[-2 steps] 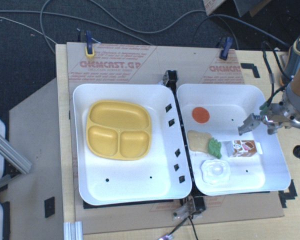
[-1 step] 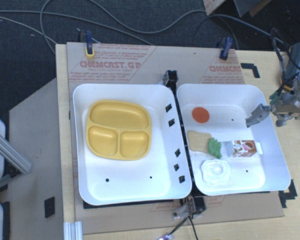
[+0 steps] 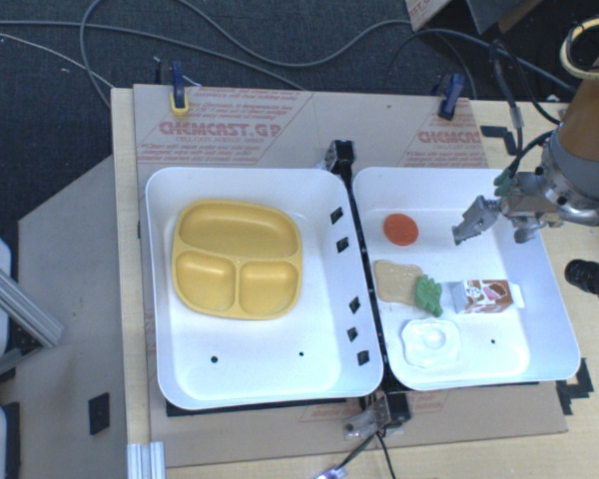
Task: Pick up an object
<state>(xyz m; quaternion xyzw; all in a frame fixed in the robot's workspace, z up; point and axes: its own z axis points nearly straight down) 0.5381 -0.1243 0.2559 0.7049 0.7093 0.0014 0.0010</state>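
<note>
Hand was hanging over the upper part of the right bin, and from that angle I honestly couldn't tell if it was released or clenched. Nothing was visibly between its tips, so I wouldn't call anything grabbed.

For doing the pick well, my take: the closest candidate looked like the tomato slice, just left of the hand and sitting apart from the rest. It's flat and round though, so the tips would need to come straight down and get right to the bin floor, or they'd probably just skid over it. The packet below the hand looked like another fair shot, since it also lay mostly clear of neighbours.

Going left to right on containers: the left bin held a yellow tray with three compartments, one long one on top and two smaller ones below, all with nothing in them as far as I could see. The right bin had the tomato slice near its top left, then a toast with a green thing touching its right edge, the packet further right, and an egg near the front edge. Both bins sat side by side on the counter.
</note>
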